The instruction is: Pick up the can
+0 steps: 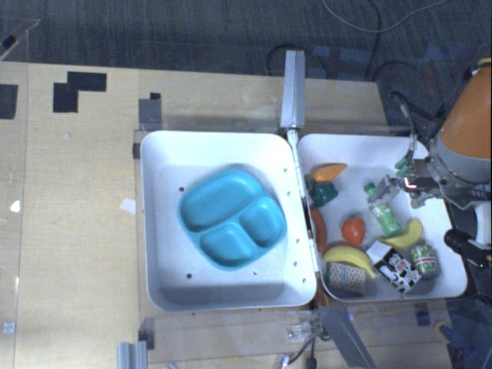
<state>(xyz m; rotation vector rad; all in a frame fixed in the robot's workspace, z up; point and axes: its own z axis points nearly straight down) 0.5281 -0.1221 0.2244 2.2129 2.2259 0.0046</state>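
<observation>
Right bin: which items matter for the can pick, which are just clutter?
Job:
- can, near the right bin's front right corner
- gripper, above the bin's rear

Clutter:
- green bottle
- two bananas
- tomato
- carrot
- blue divided tray in the left bin

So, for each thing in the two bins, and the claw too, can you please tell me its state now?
can: upright in the right bin's near right corner, not held.
green bottle: lying on its side, right under the claw.
blue tray: flat in the left bin, compartments up.
bananas: two, both lying flat.
tomato: resting loose on the right bin floor.
claw: low over the right bin, above the bottle.
</observation>
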